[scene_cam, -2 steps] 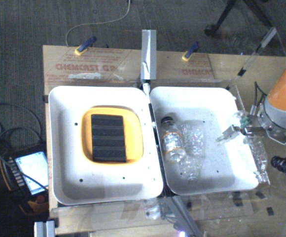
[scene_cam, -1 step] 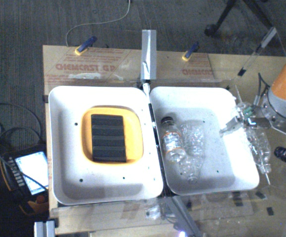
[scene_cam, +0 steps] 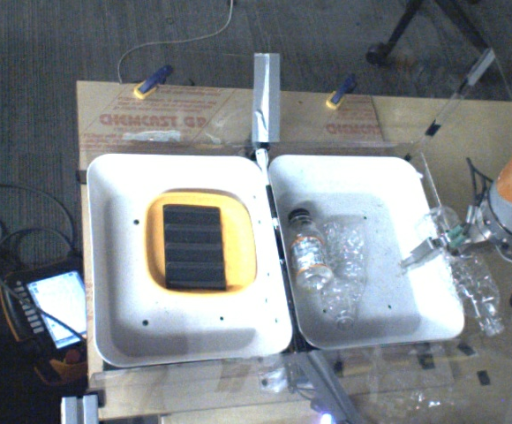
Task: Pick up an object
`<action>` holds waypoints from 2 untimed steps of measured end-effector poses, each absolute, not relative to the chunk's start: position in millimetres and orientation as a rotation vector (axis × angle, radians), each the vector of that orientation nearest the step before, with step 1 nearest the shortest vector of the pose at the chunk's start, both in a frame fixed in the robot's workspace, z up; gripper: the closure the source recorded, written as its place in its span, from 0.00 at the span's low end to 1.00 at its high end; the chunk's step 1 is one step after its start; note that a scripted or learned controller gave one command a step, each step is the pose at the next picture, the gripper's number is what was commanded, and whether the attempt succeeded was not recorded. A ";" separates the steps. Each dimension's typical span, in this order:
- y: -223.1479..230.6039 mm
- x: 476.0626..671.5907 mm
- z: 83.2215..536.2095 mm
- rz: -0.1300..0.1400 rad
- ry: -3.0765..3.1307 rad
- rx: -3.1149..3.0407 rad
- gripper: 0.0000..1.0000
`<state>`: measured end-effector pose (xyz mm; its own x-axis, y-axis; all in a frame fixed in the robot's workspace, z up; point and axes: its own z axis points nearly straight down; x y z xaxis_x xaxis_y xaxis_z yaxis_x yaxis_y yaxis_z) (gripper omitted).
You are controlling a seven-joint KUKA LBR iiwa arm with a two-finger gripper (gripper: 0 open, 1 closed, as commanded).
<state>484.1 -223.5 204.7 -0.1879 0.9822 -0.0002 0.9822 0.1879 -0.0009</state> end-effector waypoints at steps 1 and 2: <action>-172.8 575.2 94.1 -0.011 -2.507 -1.926 0.00; -170.5 575.5 102.7 -0.016 -2.506 -1.922 1.00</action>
